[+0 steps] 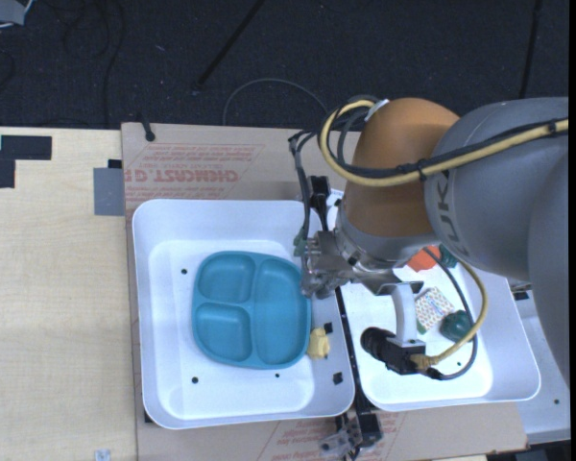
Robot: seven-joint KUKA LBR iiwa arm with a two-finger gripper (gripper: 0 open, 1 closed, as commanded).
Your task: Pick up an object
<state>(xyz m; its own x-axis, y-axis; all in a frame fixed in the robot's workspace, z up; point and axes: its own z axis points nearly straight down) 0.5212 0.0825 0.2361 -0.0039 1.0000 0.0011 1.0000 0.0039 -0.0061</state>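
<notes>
Since the wrist hangs over the wall shared by the two bins, I log the layout from there.

Pincer position: the pincer (319, 275) sits low at the right edge of the left bin (163, 248), just beside the blue divided plate (250, 308).
Pincer state: I cannot tell.
Nearest candidate: a small yellow piece (319, 343) lies on the left bin floor just below the pincer, touching or nearly touching the plate's lower right corner.
Other candidates: in the right bin (499, 373), a patterned packet (433, 305), a green item (455, 325) and an orange item (423, 257).
Edges: I judge the yellow piece cramped, between plate and bin wall.
Open room: the plate has bare floor to its left.
</notes>
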